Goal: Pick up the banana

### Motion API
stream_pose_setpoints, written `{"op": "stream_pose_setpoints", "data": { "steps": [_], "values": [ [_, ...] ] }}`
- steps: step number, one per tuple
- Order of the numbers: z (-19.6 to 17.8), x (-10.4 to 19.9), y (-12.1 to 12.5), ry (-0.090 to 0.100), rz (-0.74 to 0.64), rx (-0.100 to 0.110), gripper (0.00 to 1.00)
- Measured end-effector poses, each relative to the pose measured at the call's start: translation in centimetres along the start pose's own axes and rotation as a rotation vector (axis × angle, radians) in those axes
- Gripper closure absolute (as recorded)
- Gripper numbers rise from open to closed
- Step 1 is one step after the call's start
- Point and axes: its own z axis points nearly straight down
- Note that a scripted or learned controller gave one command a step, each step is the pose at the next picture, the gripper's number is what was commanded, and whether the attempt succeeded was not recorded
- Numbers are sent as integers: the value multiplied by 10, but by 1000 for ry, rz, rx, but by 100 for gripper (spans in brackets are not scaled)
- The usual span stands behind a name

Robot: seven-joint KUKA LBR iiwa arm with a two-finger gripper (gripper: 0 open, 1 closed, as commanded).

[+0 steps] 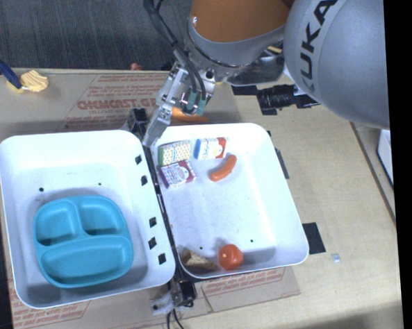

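Note:
My gripper (166, 108) hangs over the back rim of the right bin (285, 211), near the wall shared by the two bins, and slants down to the left. A small orange object (187, 115) lies right beside it, just outside the bin's back edge; I cannot tell whether the gripper touches it. The grey arm with its orange band (238, 9) covers the bench behind the bin.
The right bin holds two small cartons (175, 163), a white, blue and red pack (210, 147), a sausage (223, 167), a tomato (230, 256) and a brown lump (196, 260). A blue divided plate (82, 239) lies in the left bin (11, 165). A yellow item with a blue handle (28, 81) sits far back left.

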Motion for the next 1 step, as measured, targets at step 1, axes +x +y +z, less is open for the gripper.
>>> {"op": "stream_pose_setpoints", "data": {
  "steps": [1],
  "values": [
    [57, 37, 56, 5, 608, 7, 0]
  ]
}}
